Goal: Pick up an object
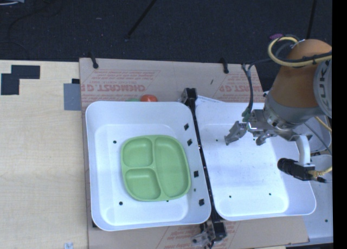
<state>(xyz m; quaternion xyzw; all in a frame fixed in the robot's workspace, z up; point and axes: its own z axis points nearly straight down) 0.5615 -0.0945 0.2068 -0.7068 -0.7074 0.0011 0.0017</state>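
Green divided plate in left bin; end effector apparently open, empty, over right bin.

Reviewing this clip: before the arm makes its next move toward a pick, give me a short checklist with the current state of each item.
1. Target object in a bin: ok. A green divided plate lies flat in the left bin.
2. Gripper over the target: not ok. The gripper is above the right bin, across the black divider from the plate.
3. Object held: not ok. Nothing shows at the gripper.
4. Finger opening: cannot tell from this angle.
5. Stray objects: cannot tell. A small orange-red thing sits behind the left bin's far rim, partly hidden.
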